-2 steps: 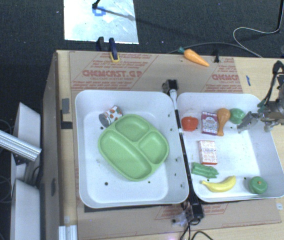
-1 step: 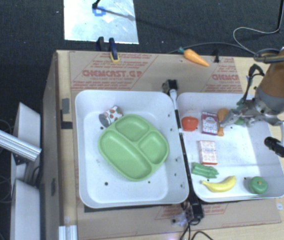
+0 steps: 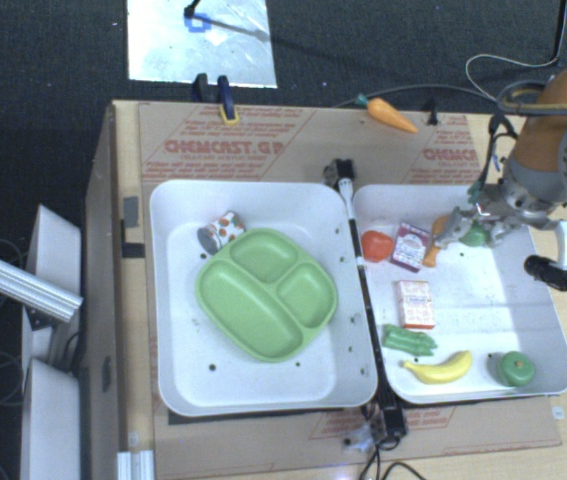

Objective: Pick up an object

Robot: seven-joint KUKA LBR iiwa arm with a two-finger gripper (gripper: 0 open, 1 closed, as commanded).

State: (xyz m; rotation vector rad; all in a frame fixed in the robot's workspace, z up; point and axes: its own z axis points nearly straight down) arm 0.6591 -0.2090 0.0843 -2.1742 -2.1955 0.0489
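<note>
One green object [image 3: 475,235] and orange piece [image 3: 439,229] beside fingers [image 3: 473,220], grip state unclear

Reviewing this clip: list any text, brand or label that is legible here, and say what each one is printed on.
"CHEMCAST GP": red print on the brown sheet under the bins, left of centre; smaller lines around it are too blurred to read.
A similar red print on the same sheet behind the right bin: partly hidden and unreadable.
Purple packet and red-and-white carton in the right bin: printing too small to read.
</note>
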